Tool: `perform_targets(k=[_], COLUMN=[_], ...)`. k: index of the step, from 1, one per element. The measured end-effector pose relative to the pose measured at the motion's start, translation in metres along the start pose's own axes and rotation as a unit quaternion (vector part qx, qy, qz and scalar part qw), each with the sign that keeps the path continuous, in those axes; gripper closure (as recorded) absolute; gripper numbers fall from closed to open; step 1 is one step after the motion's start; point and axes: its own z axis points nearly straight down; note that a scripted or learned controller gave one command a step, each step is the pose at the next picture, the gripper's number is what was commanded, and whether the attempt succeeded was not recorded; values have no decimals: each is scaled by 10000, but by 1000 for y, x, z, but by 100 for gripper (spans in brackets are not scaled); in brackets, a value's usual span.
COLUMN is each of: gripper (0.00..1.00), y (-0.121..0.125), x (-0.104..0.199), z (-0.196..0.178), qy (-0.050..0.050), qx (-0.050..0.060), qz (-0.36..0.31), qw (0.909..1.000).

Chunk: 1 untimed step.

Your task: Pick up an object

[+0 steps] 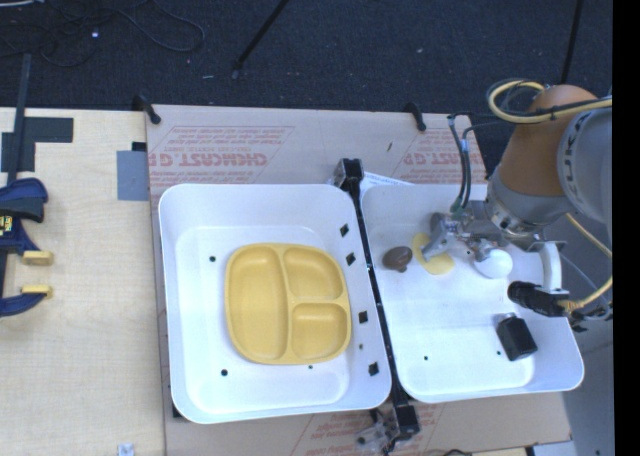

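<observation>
I am at the reach step: my pincer hangs low in the right bin, at its far side, just beside one yellow piece and one brown lump. How wide it stands I cannot tell. Next I must close on one. One black block lies nearer; one yellow tray fills the left bin.
</observation>
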Motion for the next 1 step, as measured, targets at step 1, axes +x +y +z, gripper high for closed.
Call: perform_targets(k=[1], gripper=[0], y=[0], x=[1], z=[36], qy=[-4], qx=[-24], qz=[-5], qw=[10000])
